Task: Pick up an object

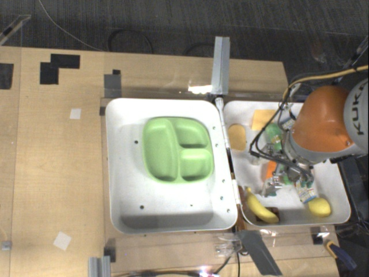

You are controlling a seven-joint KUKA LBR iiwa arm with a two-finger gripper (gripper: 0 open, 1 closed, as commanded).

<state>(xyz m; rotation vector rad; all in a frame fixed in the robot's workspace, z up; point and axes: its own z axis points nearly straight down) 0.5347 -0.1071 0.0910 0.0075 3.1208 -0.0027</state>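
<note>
The arm, with its orange band, reaches in from the right over the right bin. Its gripper hangs low above the middle of that bin, among loose cables; whether it is open or closed cannot be told, and nothing can be seen held in it. A small orange object lies just left of the gripper. A banana rests near the bin's near left corner and a lemon near its near right side. A tan round item and a yellow-orange flat piece lie at the far left. The left bin holds a green divided plate.
</note>
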